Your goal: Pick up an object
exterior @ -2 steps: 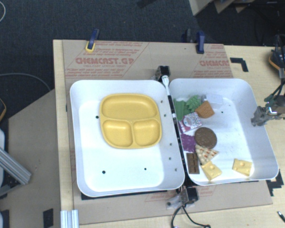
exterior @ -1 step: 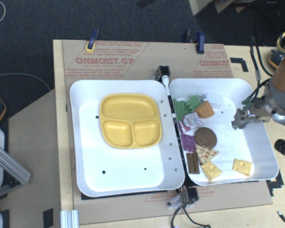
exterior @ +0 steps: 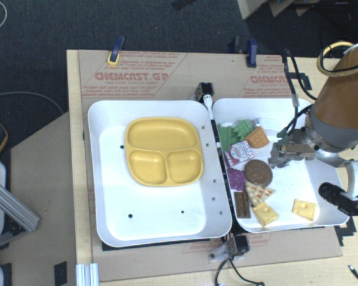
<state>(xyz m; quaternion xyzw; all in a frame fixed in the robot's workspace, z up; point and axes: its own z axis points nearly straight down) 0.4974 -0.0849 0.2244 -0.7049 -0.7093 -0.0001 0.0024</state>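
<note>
On the brown bench [exterior: 167, 70], two white bins [exterior: 107, 177].

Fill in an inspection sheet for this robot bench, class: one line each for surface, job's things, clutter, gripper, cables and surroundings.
Surface: brown board bearing a left bin and a right bin.
Job's things: toy food in the right bin, including a brown disc, a cheese wedge, a cracker and green leaves.
Clutter: yellow divided plate in the left bin.
Gripper: gripper over the right bin beside the brown disc; nothing seen between its fingers.
Cables: black cable running to the arm; wires at the front edge.
Surroundings: dark carpet; clamps on the board's far edge.
</note>
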